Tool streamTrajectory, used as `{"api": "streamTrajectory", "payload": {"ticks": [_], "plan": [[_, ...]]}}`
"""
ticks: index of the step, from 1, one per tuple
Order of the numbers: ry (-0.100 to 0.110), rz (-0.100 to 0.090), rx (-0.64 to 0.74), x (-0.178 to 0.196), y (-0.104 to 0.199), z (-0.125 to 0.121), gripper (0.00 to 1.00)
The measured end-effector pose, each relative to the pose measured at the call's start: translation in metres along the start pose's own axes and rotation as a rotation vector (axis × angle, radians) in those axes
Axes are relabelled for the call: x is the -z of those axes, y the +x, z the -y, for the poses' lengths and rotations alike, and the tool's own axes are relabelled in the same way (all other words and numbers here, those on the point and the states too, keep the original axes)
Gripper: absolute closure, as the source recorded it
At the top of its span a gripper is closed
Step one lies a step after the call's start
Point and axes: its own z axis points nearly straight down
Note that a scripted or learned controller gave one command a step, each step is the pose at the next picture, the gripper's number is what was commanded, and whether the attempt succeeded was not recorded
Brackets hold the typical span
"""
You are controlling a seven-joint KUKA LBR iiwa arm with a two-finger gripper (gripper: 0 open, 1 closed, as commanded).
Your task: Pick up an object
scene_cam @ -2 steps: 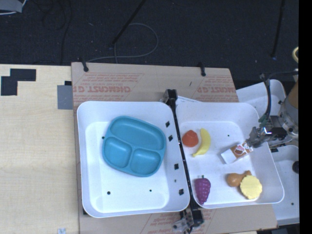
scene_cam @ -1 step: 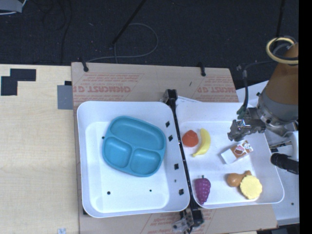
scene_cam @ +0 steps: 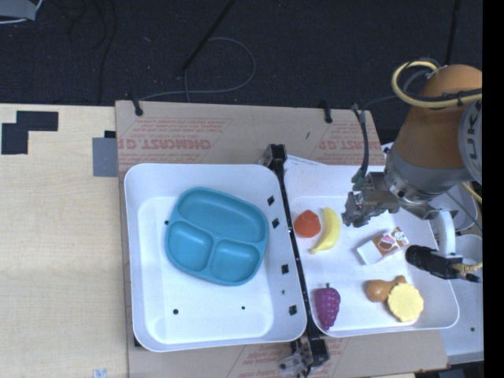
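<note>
Gripper point(scene_cam: 358, 208) hovers in the right bin point(scene_cam: 449, 313), whether parted or pressed together I can't tell. Banana point(scene_cam: 327, 231) lies just left of it, long axis near-vertical, beside the tomato point(scene_cam: 307, 224).

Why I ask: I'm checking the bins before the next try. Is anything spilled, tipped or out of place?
Nothing stands out. The blue plate lies flat in the left bin. In the right bin, the tomato, banana, grapes, small carton and yellow piece lie apart, none over the rim. The gripper hangs beside the banana.

Two white bins point(scene_cam: 150, 211); one blue plate point(scene_cam: 214, 236); six toy foods point(scene_cam: 327, 305).
</note>
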Motion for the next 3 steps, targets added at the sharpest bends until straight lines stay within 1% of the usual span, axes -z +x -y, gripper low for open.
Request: {"api": "streamTrajectory", "payload": {"ticks": [1, 3], "plan": [[-0.003, 0.000, 0.001, 0.006, 0.051, -0.019, 1.00], [-0.001, 0.001, 0.000, -0.021, 0.151, -0.044, 1.00]]}}
